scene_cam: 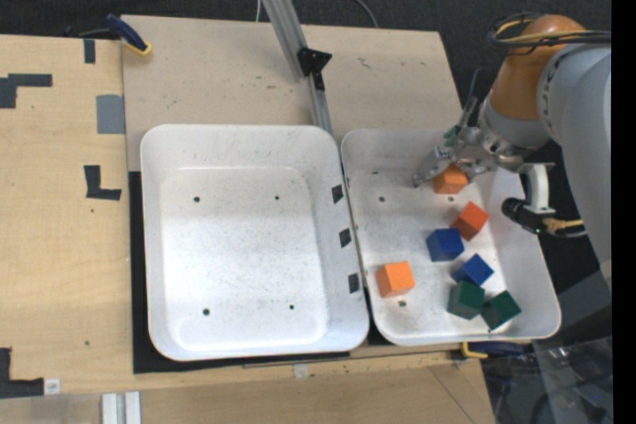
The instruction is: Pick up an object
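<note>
Leftmost, left bin [238, 233]: bare white floor. Right bin [393, 159]: orange cube [396, 278] near its left wall; two blue cubes [444, 244] [475, 269] mid-floor; two green cubes [465, 299] [500, 309] at the near corner; tilted orange block [472, 218] above them. Gripper [445, 170]: low over the far part, fingers narrowly parted, closed about a small orange block [452, 181].

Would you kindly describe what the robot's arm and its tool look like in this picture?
The arm is a thick, rounded light-grey body with an orange band above the wrist. A thin dark cable loops over the orange section. The tool is a small cluster of grey metal and dark parts. A white bracket with a black fitting hangs beside the wrist.
</note>
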`<state>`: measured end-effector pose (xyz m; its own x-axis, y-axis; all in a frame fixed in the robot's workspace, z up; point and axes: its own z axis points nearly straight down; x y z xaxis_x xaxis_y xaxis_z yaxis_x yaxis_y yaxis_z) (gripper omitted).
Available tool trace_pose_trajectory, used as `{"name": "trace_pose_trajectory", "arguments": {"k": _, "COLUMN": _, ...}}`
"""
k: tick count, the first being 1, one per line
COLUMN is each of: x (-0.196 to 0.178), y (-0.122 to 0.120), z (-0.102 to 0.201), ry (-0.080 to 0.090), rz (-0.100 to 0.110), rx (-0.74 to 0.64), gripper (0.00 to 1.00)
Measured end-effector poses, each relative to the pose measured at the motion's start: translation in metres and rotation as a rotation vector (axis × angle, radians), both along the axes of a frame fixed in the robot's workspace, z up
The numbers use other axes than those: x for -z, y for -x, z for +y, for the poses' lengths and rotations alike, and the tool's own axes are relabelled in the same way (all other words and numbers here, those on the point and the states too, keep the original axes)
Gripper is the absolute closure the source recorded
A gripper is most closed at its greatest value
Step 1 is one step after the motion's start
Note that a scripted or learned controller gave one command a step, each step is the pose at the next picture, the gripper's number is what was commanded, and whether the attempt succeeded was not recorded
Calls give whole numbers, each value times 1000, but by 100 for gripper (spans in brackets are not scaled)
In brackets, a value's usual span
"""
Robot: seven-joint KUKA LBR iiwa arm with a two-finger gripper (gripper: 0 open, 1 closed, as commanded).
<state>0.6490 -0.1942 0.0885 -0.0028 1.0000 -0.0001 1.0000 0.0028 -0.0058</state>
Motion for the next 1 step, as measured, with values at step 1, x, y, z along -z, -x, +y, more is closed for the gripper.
{"name": "trace_pose_trajectory", "arguments": {"k": 1, "x": -13, "y": -1, "z": 1, "ry": 1, "rz": -3, "rx": -1, "gripper": 100}}
